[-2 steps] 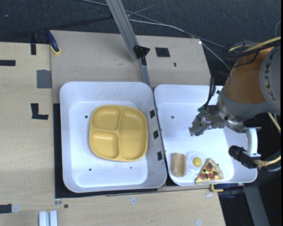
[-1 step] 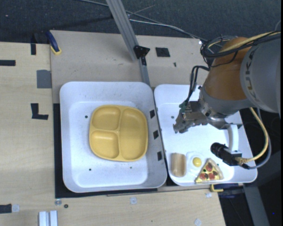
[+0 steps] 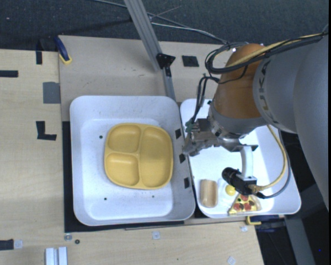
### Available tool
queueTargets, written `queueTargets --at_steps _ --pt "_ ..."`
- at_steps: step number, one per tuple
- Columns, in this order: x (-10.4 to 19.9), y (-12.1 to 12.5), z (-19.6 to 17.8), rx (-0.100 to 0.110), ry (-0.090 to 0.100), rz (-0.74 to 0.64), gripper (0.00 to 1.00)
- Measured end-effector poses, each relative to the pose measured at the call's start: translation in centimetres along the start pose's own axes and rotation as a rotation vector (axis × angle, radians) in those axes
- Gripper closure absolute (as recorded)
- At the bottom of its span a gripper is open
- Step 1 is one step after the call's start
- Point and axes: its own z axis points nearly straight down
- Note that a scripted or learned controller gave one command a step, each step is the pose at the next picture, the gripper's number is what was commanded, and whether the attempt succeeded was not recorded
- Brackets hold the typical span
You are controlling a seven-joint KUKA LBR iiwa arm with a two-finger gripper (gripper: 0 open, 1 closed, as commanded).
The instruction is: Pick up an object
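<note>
Where the bench's near edge meets the right bin (image 3: 289,203), a small pizza-slice toy (image 3: 244,205) lies flat against the front rim, its red and yellow top mottled and somewhat blurred. Just left of it stands a tan, rounded block (image 3: 208,192), smooth and matte, shaped rather like a bread loaf. A tiny yellow ball-like piece (image 3: 230,191) sits between the two, too small to identify. Close above these, a black knob-like part (image 3: 235,180) on a white bracket hangs from the arm, with a yellow cable looping away to the right.

Farther in, the gripper (image 3: 194,139) shows as a dark metal cluster over the right bin's left rim, near the gap between the bins. Its tips are lost in the tangle of hardware, so whether they are apart or together cannot be told. The loaf-shaped block lies nearer the camera than the gripper and slightly right of it, apart from it.

Across the gap, the left bin (image 3: 94,115), glossy white plastic with rounded corners, bears a yellow divided plate (image 3: 138,155) with three compartments, smooth and rounded-square in outline.

Behind everything, the arm's orange band (image 3: 237,90) and grey body hide most of the right bin's far half.
</note>
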Motion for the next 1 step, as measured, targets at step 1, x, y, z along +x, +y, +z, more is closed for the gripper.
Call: queueTargets --at_steps 1 --pt "5.09 0.52 0.46 -0.001 0.0 0.0 1.0"
